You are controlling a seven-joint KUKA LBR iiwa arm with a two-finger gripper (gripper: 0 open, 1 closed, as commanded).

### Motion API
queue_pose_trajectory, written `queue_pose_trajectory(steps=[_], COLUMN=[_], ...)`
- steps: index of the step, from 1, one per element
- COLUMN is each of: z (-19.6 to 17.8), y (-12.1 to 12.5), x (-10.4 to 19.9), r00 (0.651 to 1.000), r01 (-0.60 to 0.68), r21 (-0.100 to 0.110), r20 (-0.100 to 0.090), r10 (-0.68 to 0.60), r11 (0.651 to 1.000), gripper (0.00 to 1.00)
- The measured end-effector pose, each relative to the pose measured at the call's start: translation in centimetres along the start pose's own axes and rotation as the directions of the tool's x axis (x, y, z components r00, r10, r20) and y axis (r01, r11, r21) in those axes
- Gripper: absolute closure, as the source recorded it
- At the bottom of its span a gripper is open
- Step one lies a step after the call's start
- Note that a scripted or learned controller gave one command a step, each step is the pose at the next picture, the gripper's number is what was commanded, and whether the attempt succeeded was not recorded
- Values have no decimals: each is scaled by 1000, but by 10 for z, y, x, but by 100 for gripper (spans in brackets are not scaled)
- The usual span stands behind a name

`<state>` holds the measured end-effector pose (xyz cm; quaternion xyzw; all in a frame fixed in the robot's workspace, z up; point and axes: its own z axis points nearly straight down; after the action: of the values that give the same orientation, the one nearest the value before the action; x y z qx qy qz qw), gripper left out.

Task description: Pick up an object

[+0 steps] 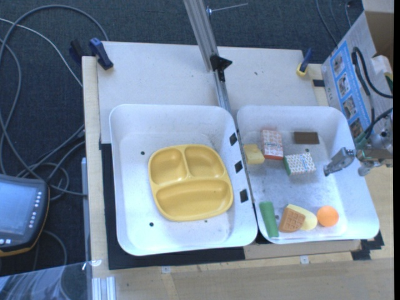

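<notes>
We look down on a pale bench top [187, 74] with a light wooden edge along its left and front sides, standing on a dark carpeted floor [37, 74]. Grey cables [44, 49] loop across that carpet on the left, near a handheld screen unit with an orange rim [19, 214] at the left edge. Blue clamps [100, 52] grip the bench at its far left corner and another (yellow and blue) [304, 64] at the far right. A slim metal post [200, 20] slants up from the bench's middle. A cardboard box bearing a blue printed sheet [350, 86] stands at the right. The light is even and soft.
</notes>
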<state>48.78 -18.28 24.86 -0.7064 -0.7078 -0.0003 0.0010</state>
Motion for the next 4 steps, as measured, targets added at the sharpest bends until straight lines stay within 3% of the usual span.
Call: queue_pose_trajectory(steps=[1,4], z=[0,159], y=[0,-7], x=[0,8], r00=[1000,1000], r01=[-1,-2], r21=[-1,5], r20=[0,-2], r10=[1,2], r11=[1000,1000], gripper=[0,0])
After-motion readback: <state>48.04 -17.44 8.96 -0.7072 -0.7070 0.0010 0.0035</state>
